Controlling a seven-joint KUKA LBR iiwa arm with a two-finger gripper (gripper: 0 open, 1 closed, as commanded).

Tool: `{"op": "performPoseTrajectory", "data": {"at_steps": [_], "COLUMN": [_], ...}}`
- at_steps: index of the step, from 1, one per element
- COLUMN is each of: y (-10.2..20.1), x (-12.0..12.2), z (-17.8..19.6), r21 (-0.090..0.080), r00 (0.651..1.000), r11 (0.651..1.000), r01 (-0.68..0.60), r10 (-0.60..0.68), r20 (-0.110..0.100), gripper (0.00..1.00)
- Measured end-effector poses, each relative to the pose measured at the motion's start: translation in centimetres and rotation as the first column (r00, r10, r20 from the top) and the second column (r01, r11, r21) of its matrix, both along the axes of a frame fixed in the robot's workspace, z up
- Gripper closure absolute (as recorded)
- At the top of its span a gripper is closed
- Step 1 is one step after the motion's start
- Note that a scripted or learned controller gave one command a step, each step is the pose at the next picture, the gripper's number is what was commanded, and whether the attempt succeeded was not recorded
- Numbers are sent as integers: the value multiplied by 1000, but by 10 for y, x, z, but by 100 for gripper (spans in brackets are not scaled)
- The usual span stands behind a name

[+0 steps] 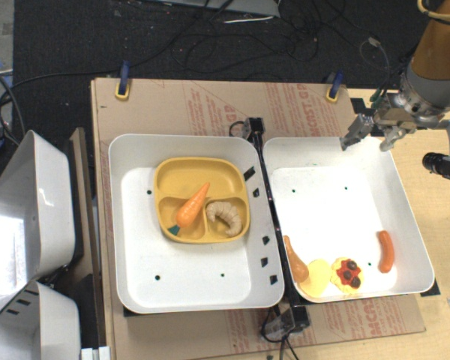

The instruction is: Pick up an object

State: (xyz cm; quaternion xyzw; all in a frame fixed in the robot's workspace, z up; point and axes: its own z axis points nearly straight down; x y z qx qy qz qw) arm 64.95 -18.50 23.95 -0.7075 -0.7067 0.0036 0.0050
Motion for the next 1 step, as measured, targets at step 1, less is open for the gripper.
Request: {"op": "performPoseTrajectory", "data": {"at_steps": [1], "y": [1], "x": [3], "z": [8], "r21": [-2], "r00": [1000], "r11": [1000], "r01": [-3], "r10": [3], "r20": [12], "gripper": [0]}}
